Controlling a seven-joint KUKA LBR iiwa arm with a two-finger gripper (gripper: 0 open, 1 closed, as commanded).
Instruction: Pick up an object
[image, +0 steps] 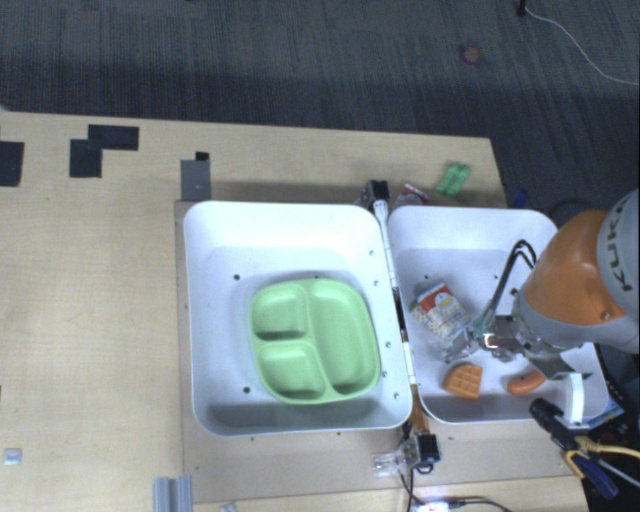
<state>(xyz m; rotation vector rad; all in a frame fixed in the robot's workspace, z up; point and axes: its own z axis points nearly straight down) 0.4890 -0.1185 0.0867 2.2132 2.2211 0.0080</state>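
The right bin (455, 240) holds a white and red snack packet (436, 306), a small orange waffle-like piece (463, 380) and an orange sausage-shaped piece (524, 382). My gripper (463, 347) is low inside this bin, just below the packet's right side and just above the waffle piece. It is close to both; contact is unclear. The grey wrist and orange band (568, 275) hang over the bin's right half and hide part of its floor.
The left bin (215, 235) holds a green divided plate (313, 338). A green object (453, 179) lies on the bench behind the right bin. Black clips and cables sit at the seam between the bins (378, 192).
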